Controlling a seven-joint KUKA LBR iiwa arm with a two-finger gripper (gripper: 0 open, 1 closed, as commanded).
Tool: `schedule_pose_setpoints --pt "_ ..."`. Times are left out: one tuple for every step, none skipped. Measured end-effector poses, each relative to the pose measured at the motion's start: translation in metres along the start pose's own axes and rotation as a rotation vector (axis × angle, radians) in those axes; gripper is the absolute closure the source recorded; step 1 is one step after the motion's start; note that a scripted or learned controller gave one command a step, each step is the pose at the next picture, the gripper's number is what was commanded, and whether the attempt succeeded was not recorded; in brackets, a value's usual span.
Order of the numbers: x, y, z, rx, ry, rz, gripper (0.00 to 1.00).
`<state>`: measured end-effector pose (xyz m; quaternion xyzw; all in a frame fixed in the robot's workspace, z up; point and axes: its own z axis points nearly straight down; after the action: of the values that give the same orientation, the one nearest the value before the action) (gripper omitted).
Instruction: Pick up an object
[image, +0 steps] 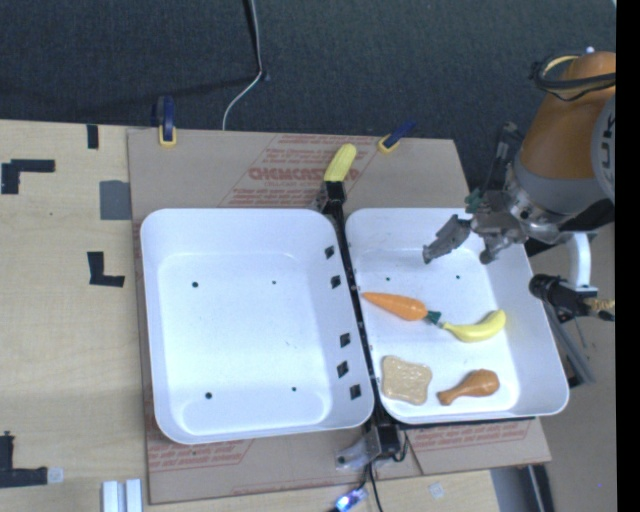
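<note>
The right bin (530, 300) holds an orange carrot (395, 306) near its left wall. A yellow banana (478, 326) lies just right of the carrot's tip. Toward the front edge lie a slice of toast (406, 380) and a brown chicken drumstick (470, 386). My gripper (468, 243) hangs over the bin's back right part, above and behind the banana. Its two dark fingers are spread apart with nothing between them.
The left bin (160, 300) sits beside the right one on a cardboard sheet (280, 170). A yellow-handled clamp (337, 170) stands at the back where the bins meet. The arm's grey and orange body (565, 150) looms over the right bin's back right corner.
</note>
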<state>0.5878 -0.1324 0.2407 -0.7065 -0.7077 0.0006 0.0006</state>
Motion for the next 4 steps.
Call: schedule_pose_setpoints --pt "-0.037 0.049 -0.12 -0.017 -0.006 0.0 0.0" --pt "-0.035 0.047 -0.122 -0.001 -0.003 -0.001 1.0" --pt "0.023 0.017 -0.091 0.003 0.002 -0.003 1.0" --pt "0.081 -0.032 -0.072 0.004 0.002 -0.004 1.0"
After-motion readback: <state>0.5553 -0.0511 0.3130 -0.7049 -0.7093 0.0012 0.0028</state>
